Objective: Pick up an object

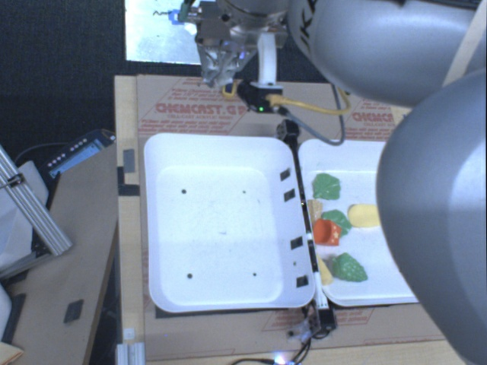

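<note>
The metal gripper [219, 71] hangs over the brown cardboard [190, 106] behind the left shallow white bin [163, 204]; I cannot tell if it is open or closed; the small red plastic toy [327, 232], yellow plastic toy [364, 216] and green leafy plastic toy [325, 185] lie well apart from it, in the right white bin [358, 154].

Setting: robotics lab, test bench. Evidence: large grey arm [396, 44] overhanging a left bin [221, 204] and a right bin [358, 158], both shallow and white, side by side on a brown board [183, 109] printed CHEMCAST, with an aluminium rail [34, 215] off the bench's left side. Small plastic pieces [350, 268], green, yellow and red, lie loose in the right bin.
</note>
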`<state>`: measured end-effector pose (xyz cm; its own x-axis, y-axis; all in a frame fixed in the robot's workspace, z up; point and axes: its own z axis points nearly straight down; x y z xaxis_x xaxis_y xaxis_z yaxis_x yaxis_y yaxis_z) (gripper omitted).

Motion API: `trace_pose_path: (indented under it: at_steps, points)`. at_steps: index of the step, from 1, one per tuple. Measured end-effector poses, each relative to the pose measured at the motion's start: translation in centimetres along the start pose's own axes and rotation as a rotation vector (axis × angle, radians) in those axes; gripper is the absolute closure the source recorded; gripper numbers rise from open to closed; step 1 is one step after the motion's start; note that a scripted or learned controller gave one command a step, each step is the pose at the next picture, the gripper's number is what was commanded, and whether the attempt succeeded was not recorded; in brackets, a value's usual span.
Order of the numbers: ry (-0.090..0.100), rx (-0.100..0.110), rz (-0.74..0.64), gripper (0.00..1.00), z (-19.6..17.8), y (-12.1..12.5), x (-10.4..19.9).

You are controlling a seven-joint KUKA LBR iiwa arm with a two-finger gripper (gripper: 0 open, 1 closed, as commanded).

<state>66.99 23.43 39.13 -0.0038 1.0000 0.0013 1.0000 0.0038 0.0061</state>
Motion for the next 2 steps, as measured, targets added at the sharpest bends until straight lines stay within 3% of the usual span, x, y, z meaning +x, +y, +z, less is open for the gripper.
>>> trace_pose_path:
  at_steps: [1, 2]
  points:
    - [0.003, -0.005, -0.003, 1.0, -9.5, -0.1, 0.1]
    - [-0.004, 0.014, 0.003, 1.0, 2.8, -0.2, 0.0]
